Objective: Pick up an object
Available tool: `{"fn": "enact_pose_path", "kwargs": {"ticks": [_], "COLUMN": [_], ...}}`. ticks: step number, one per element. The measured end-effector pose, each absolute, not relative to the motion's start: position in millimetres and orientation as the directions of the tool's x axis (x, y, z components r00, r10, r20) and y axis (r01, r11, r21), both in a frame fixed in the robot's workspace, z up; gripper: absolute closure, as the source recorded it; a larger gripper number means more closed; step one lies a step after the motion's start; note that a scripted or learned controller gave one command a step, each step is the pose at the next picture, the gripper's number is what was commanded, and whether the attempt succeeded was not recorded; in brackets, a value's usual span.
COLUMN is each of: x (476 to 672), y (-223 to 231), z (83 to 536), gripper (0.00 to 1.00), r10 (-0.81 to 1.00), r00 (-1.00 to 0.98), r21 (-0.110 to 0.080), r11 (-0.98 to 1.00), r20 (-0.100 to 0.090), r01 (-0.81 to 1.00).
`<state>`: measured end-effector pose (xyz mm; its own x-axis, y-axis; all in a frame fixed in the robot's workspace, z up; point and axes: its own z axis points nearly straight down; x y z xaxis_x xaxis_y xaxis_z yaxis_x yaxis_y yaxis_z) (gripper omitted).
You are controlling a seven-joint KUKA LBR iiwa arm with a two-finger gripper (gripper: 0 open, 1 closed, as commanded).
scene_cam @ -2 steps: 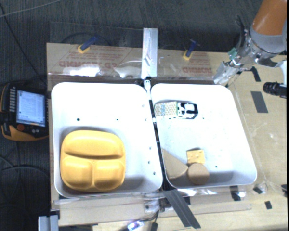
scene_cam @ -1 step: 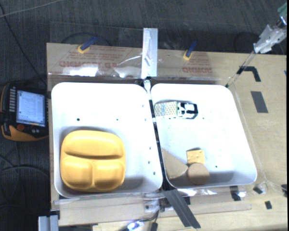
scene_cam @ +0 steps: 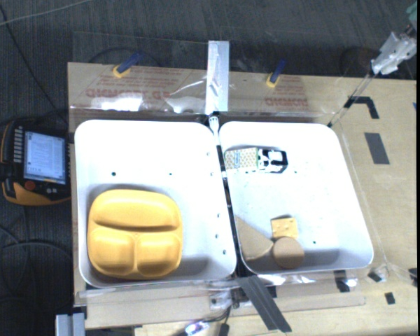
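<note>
- Camera view puts the claw [scene_cam: 394,53] at the far right corner of the worktop [scene_cam: 395,208], beyond the far right corner of the right bin [scene_cam: 353,194] and over neither bin. It is small and blurred at that edge, so you cannot tell whether it is set wide or narrow, and nothing shows held in it.
- Nearest to it, across the right bin's far right corner, lies a flat patterned packet [scene_cam: 241,159] with a black-and-white piece [scene_cam: 274,159] just beside it. Both sit along the bin's far edge, toward the wall shared with the left bin [scene_cam: 80,187].
- Farther on, toward the right bin's near edge, a small tan block [scene_cam: 283,227] touches or nearly touches a rounded brown piece [scene_cam: 288,252]. A flat tan wedge [scene_cam: 250,239] lies just beside them, toward the near left corner.
- Farthest off is the large yellow moulded object [scene_cam: 134,231] in the left bin's near left corner, its long axis running across the bin from left to right.
- Your deciding relation, as I judge it: every candidate lies down and to the left of the claw on a diagonal. The right bin's things are the shorter reach, while the yellow object is the bulkiest target and probably too broad to span.
- Expect the tan block and brown piece to crowd each other if you come down between them.
</note>
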<state>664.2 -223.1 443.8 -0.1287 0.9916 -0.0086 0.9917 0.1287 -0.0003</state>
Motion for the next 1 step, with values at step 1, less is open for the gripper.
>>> {"fn": "enact_pose_path", "kwargs": {"ticks": [1], "x": [621.4], "y": [-223.4], "z": [434.6], "gripper": [1.00], "r10": [0.889], "r00": [-0.459], "r21": [0.000], "r11": [0.459], "r20": [-0.003], "r01": [0.889]}}
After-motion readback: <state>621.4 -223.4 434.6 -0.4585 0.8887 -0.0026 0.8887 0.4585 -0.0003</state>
